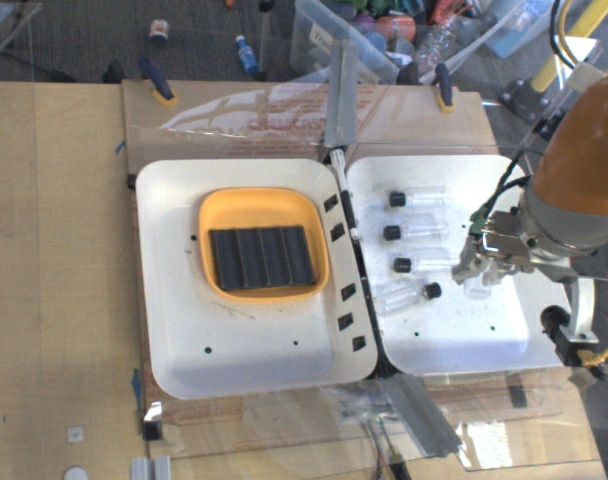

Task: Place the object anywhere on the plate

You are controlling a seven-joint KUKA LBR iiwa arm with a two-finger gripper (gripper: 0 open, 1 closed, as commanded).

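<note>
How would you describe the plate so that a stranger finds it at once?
Look at the left white bin of the two. The plate lies near its middle: orange-yellow, squarish with rounded corners, carrying a dark ribbed insert. The clear vials with black caps lie in the other bin.

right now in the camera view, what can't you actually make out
- Gripper: its metal body blocks the tips, so whether it holds anything is unclear.
- Clear plastic vials with black caps in the right white bin: see-through bodies fade into the white floor; outlines unclear.
- Dark ribbed slab on the orange plate: too small to identify.
- Grey arm: cut off by the right edge.
</note>
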